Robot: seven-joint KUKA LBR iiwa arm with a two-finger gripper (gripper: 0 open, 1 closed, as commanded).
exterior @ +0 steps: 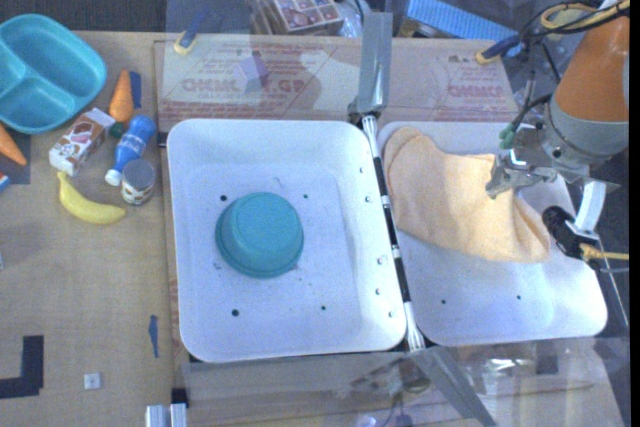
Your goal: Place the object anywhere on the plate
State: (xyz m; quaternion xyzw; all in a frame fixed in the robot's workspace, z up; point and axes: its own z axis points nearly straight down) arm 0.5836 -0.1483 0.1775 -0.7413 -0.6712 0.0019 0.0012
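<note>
The task looks barely begun. The yellow cloth (465, 205) lies crumpled in the right bin (500, 315), while the teal plate (260, 234) sits upside down in the left bin (200, 165), well apart. The gripper (505, 177) sits at the cloth's upper right edge; whether it is released or clenched cannot be told. Lifting and carrying across the 2 bins remain. The arm hides the contact.

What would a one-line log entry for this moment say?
end effector: on yellow cloth, right bin | teal plate: left bin, bare
</note>
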